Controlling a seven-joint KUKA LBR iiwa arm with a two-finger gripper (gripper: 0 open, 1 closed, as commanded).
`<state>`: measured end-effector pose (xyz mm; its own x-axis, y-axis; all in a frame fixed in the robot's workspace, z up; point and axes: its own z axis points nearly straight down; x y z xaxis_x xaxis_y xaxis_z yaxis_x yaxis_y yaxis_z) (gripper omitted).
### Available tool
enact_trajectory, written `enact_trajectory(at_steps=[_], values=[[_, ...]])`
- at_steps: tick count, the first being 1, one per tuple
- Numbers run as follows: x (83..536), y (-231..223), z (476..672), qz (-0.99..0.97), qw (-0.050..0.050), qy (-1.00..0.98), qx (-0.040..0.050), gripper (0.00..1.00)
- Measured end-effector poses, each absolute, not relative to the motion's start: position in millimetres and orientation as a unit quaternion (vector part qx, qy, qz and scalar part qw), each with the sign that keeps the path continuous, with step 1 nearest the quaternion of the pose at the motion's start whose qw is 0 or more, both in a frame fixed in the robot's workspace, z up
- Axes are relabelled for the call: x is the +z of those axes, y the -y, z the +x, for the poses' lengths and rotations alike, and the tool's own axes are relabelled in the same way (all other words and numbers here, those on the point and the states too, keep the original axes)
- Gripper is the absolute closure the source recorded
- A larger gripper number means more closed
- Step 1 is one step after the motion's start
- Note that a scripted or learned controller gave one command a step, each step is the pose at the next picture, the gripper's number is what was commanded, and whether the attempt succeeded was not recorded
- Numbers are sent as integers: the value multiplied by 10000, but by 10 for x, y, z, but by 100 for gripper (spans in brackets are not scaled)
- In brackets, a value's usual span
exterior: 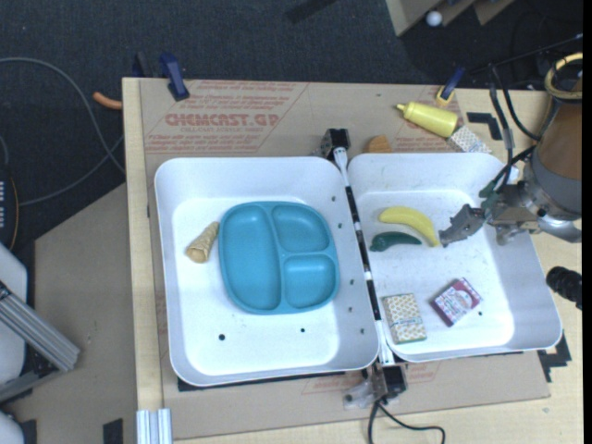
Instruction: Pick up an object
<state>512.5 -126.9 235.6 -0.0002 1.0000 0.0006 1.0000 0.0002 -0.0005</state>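
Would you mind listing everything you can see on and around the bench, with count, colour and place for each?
bins: two, white, side by side on the bench
divided plate: one, blue, middle of the left bin
cone: one, tan, left bin, just left of the plate
banana: one, yellow, upper part of the right bin
dark green item: one, right bin, just below the banana
tan packet: one, right bin, lower left corner
maroon packet: one, right bin, lower middle
yellow bottle: one, lying on the bench above the right bin
blue clamps: two, at the bench's top edge
gripper: one, grey, over the right bin, right of the banana
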Motion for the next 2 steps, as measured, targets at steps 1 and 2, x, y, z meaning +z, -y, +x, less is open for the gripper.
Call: enact_trajectory(at_steps=[1, 2], values=[[860, 1630, 4860, -7074, 1, 7068, 1, 0], [959, 1628, 4865, -7078, -8, 7064, -5, 100]])
